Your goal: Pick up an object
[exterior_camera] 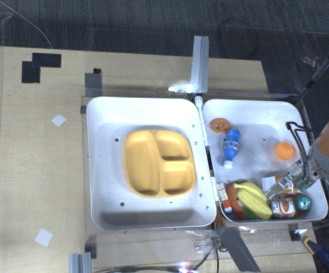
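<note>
Gripper down in the right bin

From my end the gripper (294, 181) sits low over the clutter, can't tell its state. Yellow corn (253, 199) just left of it, orange ball (285, 150) just beyond, blue bottle (230, 147) further left, right bin (249, 110)

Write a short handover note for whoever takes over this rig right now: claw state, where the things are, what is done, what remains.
Claw: low over the right bin's near right corner, beside the pile; nothing seen between its fingers.
Right bin: blue bottle, orange ball, small brown disc; toy corn and a can crowded along the near edge.
Left bin: yellow divided tray.
Done: arm reached in. Left: grasp and lift one object.
</note>
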